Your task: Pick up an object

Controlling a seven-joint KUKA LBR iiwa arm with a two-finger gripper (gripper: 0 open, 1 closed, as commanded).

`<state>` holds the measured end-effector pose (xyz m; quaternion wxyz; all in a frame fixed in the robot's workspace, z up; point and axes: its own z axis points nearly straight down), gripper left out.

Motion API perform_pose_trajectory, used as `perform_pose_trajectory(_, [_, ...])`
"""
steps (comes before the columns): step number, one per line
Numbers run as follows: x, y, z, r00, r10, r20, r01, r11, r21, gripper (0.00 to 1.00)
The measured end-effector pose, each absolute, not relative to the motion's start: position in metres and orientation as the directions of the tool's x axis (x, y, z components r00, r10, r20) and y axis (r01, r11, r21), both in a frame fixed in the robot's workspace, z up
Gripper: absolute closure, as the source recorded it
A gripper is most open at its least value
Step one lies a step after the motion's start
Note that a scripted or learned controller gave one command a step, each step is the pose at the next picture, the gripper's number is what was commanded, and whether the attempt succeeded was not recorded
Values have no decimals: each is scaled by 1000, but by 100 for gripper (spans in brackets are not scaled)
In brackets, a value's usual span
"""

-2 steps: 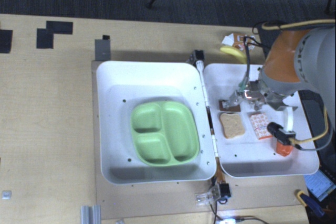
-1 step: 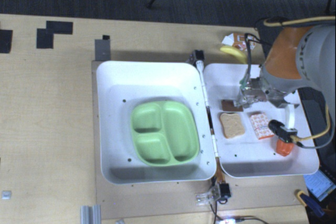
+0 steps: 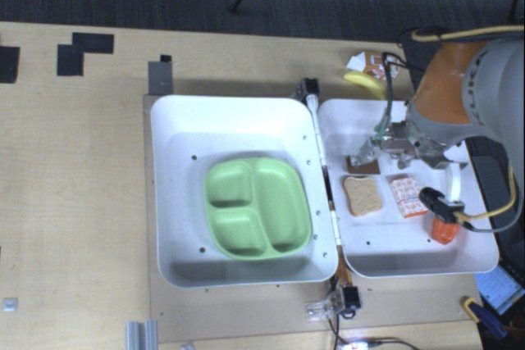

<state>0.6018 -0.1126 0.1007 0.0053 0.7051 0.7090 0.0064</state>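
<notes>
In the right bin [image 3: 410, 262], my gripper [image 3: 367, 156] hangs low over the back left part, with the grey arm and its orange band [image 3: 447, 86] reaching in from the right. A small brown block [image 3: 363, 168] lies just below and against the gripper's tip, partly covered by it. In front of it, a slice of toast [image 3: 362, 196] lies flat. A white and orange packet [image 3: 405, 197] sits to the toast's right. Farther right is an orange piece [image 3: 443, 232] near the bin's wall.
The left bin [image 3: 176, 258] holds a green divided plate [image 3: 256, 206]. On the bench behind the right bin lie a yellow banana [image 3: 365, 81] and a small wrapper [image 3: 362, 61]. Cables run along the arm at the right, and a black clip [image 3: 309, 86] sits between the bins.
</notes>
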Motion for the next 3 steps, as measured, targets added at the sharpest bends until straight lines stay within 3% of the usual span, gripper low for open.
perform_pose_trajectory(1, [539, -85, 89, -2, 1000, -1, 1000, 2, 13, 0])
perform_pose_trajectory(2, [542, -85, 101, -3, 1000, 0, 1000, 3, 19, 100])
perform_pose_trajectory(3, [575, -210, 90, -2, 1000, -9, 1000, 2, 16, 100])
